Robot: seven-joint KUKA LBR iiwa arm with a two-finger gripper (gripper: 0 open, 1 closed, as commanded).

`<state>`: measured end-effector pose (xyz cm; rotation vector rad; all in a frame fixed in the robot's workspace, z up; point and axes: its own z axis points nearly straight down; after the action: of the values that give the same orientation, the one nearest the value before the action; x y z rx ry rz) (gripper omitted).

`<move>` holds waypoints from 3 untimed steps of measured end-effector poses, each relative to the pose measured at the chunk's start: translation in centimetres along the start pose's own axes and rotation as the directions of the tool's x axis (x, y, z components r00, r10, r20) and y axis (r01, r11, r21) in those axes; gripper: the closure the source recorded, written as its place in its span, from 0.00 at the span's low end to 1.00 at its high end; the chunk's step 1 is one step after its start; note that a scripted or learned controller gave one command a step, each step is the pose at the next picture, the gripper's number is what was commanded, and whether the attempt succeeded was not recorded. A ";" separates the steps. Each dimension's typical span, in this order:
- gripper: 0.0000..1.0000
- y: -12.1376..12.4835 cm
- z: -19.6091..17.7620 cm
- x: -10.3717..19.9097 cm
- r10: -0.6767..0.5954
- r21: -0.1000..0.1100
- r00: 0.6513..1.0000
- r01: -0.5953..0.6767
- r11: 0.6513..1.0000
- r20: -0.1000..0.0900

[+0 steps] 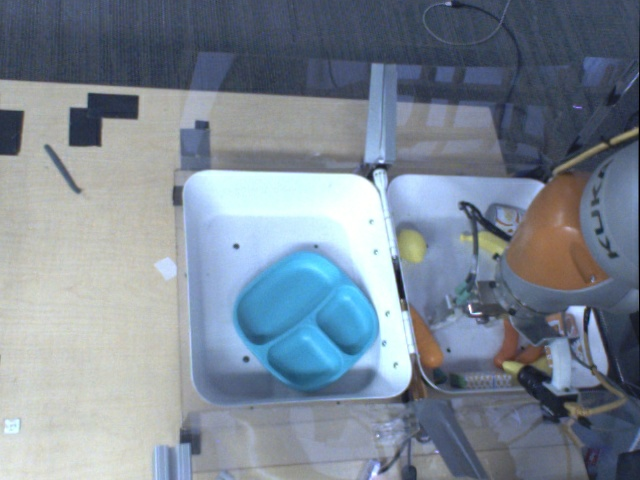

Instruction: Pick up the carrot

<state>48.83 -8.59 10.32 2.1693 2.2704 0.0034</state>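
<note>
Pale wooden bench [90, 318] across most of the view, with dark carpet [250, 18] beyond its far edge. Carries two shallow white bins side by side, touching along a shared middle wall.

Left bin [215, 268]: the wider of the pair. Holds a blue divided plate [305, 318] with three compartments, lying flat toward the near right of the floor.

Grey arm [620, 208] with its orange band [560, 243]: reaches in from the right and hangs over the right bin [440, 193], covering much of that bin's right half.

Gripper [478, 303]: sits below the orange band, low over the middle of the right bin's floor, beside a small green scrap. Spread or closed: cannot tell, too dark and cluttered there. Nothing seen clamped in it.

Carrot [425, 340]: lies in the right bin against the left wall, near the front left corner, lengthwise along that wall. Near the gripper, to its left and apart from it.

Yellow round fruit [411, 245]: rests farther back along the same wall, well apart from the carrot.

Second yellow piece [478, 238]: partly hidden by the arm, kind unclear.

Black tape patches [100, 118] and a thin grey stick [62, 168] at the bench's far left.
</note>
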 end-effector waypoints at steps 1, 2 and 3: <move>1.00 0.2 -1.1 0.0 -0.001 -0.006 1.000 0.001 1.000 0.001; 1.00 6.3 -8.2 3.3 0.194 -0.001 0.981 -0.194 0.981 0.001; 1.00 7.4 -20.4 2.8 0.235 -0.003 0.972 -0.235 0.972 0.001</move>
<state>56.02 -5.43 30.74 2.4211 1.9955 0.0060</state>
